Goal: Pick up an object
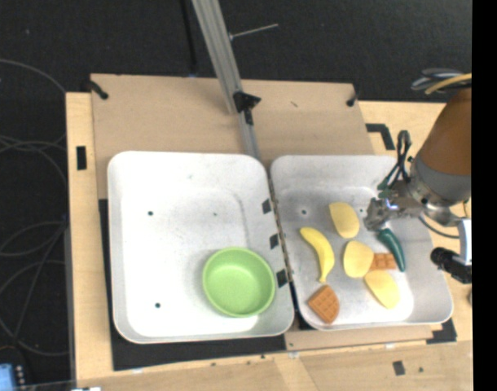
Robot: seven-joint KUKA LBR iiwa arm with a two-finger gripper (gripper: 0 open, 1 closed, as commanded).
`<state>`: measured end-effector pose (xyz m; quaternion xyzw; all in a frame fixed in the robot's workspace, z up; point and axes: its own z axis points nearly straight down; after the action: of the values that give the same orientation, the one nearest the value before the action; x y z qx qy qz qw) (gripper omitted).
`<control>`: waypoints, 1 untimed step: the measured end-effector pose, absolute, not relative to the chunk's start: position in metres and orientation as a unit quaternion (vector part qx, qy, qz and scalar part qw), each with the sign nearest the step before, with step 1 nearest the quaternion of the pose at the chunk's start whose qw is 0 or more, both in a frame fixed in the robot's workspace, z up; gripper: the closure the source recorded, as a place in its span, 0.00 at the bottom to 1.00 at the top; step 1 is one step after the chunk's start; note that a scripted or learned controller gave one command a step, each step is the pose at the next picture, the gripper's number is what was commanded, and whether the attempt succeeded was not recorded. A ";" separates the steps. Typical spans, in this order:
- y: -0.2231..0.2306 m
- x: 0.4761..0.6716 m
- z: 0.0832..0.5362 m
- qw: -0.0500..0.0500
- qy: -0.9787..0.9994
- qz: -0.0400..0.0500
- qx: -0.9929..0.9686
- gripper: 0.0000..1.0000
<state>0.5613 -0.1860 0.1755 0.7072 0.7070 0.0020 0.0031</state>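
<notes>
The right bin (314,177) holds a yellow banana (318,251), a pale yellow lump (344,219), two more yellow lumps (358,259) (383,287), a brown waffle-like piece (323,304), a small orange piece (384,261) and a dark green pepper-like piece (392,247). My gripper (379,216) hangs over the right part of this bin, just right of the upper yellow lump and right above the green piece. Nothing shows between its fingers.
The left bin (175,194) holds a green bowl (239,281) in its near right corner. A grey metal post (220,47) slants up from between the bins at the back. The arm's orange band (452,137) enters from the right.
</notes>
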 end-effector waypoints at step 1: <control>-0.187 0.562 0.215 0.001 0.708 0.001 0.706 1.00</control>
<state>0.5622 -0.1870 0.2150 0.7061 0.7081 0.0005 0.0011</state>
